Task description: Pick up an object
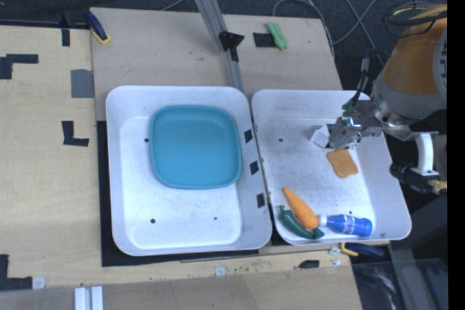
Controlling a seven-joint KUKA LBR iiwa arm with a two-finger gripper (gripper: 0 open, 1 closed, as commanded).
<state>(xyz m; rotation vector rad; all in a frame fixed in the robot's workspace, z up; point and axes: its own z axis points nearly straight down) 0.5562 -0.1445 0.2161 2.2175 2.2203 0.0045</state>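
Two white bins sit side by side on the bench. The left bin (131, 229) holds a blue plate (195, 146) near its centre. In the right bin (290, 109), the gripper (341, 138) hangs at about two o'clock from the bin's middle, and whether its jaws are parted or closed cannot be told from this angle. A tan, bread-like piece (343, 163) lies just below it, perhaps touching. Toward six o'clock lie an orange carrot (300, 209), a dark green object (296, 229) and a blue-and-white bottle (348, 225).
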